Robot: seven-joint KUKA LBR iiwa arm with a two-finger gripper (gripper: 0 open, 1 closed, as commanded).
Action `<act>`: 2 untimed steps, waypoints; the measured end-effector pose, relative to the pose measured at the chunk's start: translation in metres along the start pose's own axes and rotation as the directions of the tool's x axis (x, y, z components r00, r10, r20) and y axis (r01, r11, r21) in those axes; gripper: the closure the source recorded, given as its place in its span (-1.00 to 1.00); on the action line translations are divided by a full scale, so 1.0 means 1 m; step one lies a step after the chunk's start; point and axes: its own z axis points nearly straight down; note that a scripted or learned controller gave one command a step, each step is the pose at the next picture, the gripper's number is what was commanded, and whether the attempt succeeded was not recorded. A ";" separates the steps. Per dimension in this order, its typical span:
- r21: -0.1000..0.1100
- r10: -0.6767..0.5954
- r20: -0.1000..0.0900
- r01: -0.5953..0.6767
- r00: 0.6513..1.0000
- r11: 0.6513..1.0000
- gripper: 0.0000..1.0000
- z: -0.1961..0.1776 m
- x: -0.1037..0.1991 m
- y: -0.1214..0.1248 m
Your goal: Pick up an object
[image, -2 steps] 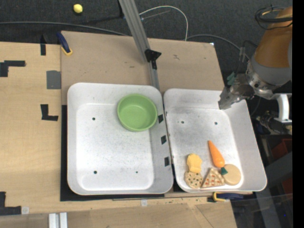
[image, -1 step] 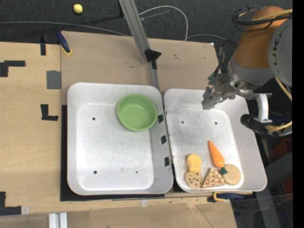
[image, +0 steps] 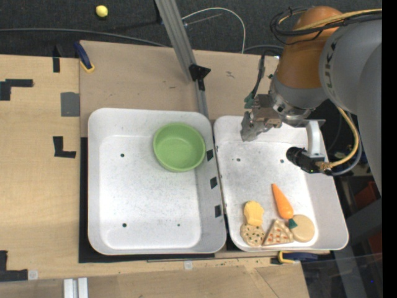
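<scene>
Entry: gripper (image: 253,129), jaw state not discernible, hovers at the right bin's (image: 260,166) twelve o'clock; carrot (image: 283,202) lies toward five o'clock amid crowded toy food, so a centred, well-aligned descent is advisable.

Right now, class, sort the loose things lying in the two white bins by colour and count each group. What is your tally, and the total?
Green: 1, the green bowl in the left bin.
Orange: 1, the carrot in the right bin.
Yellow: 1, the yellow piece.
Tan or brown: 3, the cookie, the pizza slice and the round biscuit.
Total: 6.
</scene>
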 end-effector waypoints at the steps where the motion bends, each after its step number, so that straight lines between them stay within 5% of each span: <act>1: -0.001 -0.005 -0.002 0.005 1.000 1.000 1.00 0.006 0.062 0.017; 2: -0.002 -0.004 -0.002 0.004 1.000 1.000 1.00 -0.002 0.110 0.029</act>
